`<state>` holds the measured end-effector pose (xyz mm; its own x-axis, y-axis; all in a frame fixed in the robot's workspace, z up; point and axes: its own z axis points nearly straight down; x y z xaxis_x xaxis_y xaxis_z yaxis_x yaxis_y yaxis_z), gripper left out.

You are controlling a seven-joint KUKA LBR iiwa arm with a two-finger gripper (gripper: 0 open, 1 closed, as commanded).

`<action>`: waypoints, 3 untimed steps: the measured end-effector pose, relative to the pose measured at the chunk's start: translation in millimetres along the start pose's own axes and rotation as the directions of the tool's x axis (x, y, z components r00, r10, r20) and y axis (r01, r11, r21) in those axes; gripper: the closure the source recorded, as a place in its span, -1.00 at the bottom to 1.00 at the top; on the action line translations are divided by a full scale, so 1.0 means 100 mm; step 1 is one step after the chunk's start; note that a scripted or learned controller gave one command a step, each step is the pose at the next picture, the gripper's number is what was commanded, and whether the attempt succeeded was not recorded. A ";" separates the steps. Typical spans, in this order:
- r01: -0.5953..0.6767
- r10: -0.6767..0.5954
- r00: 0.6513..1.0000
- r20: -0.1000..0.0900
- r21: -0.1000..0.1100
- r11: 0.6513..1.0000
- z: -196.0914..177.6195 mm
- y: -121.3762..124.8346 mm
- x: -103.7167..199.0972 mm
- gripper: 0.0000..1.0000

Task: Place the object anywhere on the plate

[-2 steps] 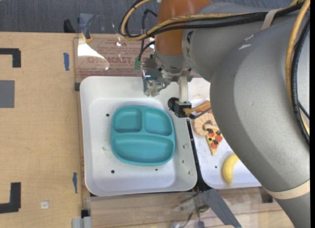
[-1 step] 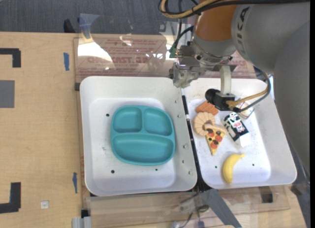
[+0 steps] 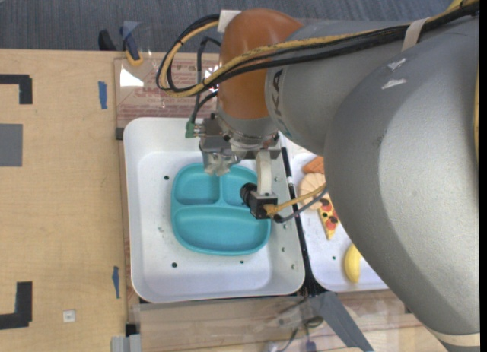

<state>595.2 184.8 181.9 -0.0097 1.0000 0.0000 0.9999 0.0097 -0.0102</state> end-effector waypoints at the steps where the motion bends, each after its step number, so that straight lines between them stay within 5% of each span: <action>1: -0.015 0.015 1.000 0.002 -0.015 1.000 -0.51 0.59 -0.85 1.00; 2: -0.009 0.009 1.000 0.001 -0.013 1.000 -0.51 0.70 -0.93 1.00; 3: -0.005 0.005 1.000 0.000 -0.003 1.000 0.82 0.69 -0.43 1.00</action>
<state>664.1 142.2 98.8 -0.0045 1.0000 -0.0004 1.0000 0.0045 -0.0070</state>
